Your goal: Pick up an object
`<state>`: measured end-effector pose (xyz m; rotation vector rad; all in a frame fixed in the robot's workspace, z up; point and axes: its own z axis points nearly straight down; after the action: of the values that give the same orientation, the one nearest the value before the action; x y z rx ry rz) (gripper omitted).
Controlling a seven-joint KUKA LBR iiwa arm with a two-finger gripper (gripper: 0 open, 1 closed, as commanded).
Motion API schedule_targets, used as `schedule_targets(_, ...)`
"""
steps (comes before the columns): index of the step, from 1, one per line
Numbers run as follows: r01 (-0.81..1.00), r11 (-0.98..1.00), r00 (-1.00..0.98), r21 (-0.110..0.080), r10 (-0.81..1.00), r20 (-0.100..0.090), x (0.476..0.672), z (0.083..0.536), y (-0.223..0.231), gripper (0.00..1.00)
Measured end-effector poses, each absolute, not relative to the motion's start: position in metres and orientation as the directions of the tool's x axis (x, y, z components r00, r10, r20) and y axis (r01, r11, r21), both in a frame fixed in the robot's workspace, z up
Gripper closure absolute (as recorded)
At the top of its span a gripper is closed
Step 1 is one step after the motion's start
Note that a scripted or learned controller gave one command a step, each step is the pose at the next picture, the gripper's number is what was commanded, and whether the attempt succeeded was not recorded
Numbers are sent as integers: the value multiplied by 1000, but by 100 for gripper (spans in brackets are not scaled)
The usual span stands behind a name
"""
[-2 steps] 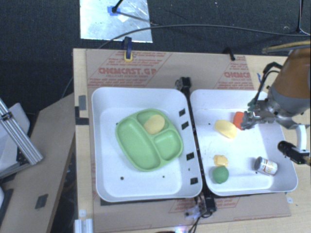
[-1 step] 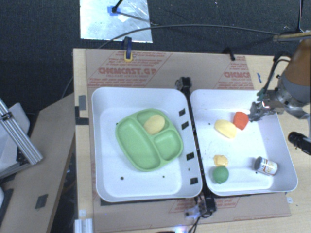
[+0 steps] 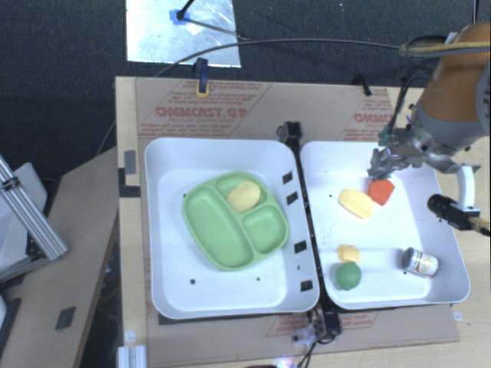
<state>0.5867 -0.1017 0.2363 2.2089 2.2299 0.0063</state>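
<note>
Target looks like the orange-red block, upper part of the right bin, touching or just beside the pale yellow piece on its left. My gripper sits right above the block, at its top edge. Can't tell from this slanted view what state the gripper is in, or whether it has the block at all.

Risks from here, my read:
- The yellow piece crowds the block, so I could land on it or nudge both sideways.
- If I'm off-centre the block may tip or squirt out.
- It sits fairly near the bin's back wall, so there's little room on that side.

Elsewhere in the right bin: small yellow item, green ball, small can lying down, all well apart from me. Left bin holds a green divided tray with a yellow object in one compartment.
</note>
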Motion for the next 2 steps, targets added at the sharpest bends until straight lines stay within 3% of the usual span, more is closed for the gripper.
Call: schedule_targets(2, 1000, 10, -10, 4, 1000, 2, 620, 245, 6, 100)
